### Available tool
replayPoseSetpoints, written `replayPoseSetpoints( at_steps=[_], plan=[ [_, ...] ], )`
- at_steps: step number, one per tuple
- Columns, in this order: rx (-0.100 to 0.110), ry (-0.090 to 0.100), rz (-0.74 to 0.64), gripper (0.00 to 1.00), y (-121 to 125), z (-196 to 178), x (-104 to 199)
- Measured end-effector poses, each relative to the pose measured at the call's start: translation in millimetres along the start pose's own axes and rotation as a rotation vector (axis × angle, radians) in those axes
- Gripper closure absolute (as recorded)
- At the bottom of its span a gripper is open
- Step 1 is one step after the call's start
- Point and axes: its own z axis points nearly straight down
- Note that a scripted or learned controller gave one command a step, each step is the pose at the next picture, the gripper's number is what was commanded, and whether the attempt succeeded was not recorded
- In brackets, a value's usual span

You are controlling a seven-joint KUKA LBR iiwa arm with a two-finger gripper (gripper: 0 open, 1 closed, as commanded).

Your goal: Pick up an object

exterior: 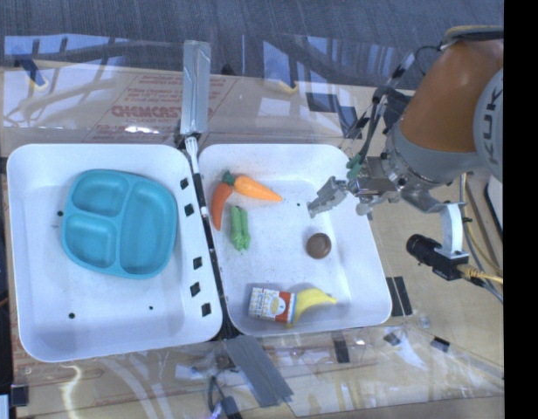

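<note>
The right bin [363,260] holds several small items. An orange carrot [256,188] lies at its far left beside a second, curved orange piece [219,204] and a green pod [240,228]. A brown ball [318,245] rests mid-bin. A yellow banana [315,300] and a small printed carton [265,304] lie at the near edge. My gripper [343,204] hovers over the bin's far right part, above and just beyond the brown ball. Its fingers are spread apart with nothing between them.
The left bin [24,260] carries a blue sectioned plate [119,222]. A ridge with black clips [202,243] divides the two bins. The arm's grey and orange body [444,112] hangs over the bench to the right of the bins.
</note>
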Motion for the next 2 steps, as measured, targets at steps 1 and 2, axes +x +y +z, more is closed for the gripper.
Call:
replayPoseSetpoints(
  at_steps=[1,2],
  plan=[
    [0.004,0.000,-0.016,0.00,59,106,29],
    [0.002,0.001,0.093,0.00,26,98,27]
  ],
)
